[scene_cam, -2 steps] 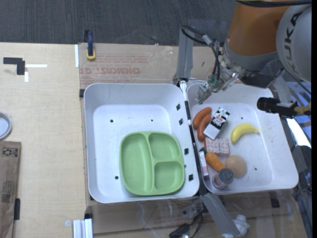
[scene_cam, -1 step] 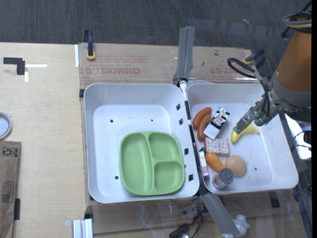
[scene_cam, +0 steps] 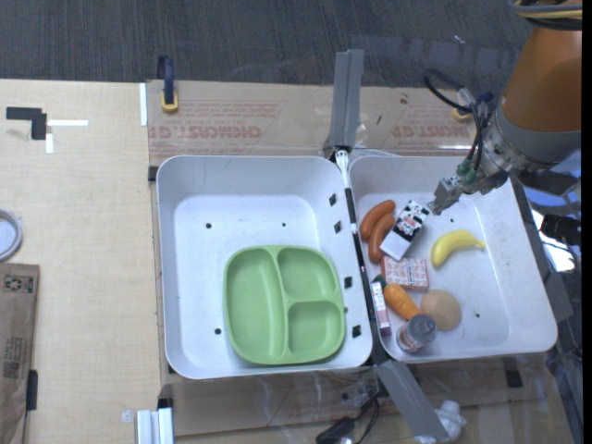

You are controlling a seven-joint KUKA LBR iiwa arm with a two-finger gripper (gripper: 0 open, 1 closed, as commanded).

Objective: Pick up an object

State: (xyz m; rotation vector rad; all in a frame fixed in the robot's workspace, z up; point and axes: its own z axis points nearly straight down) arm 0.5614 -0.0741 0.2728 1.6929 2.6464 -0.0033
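black-and-white carton [scene_cam: 404, 229] lies in the right bin [scene_cam: 518, 276] beside the sausages [scene_cam: 376, 222]; the arm slants down-left, its gripper [scene_cam: 446, 195] just above, grip state unclear.

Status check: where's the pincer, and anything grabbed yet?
Pincer over the right bin, upper part, nothing seen between its tips. Nearest: black-and-white carton, banana, both lying loose. Items clustered at the bin's left side; green plate alone in left bin.

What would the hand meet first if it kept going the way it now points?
The hand points down and toward the left of the view. The first thing in that line looks to be the small black and white carton, lying beside the hot dog. Depth is unclear from one view, so it might reach the bin floor first.
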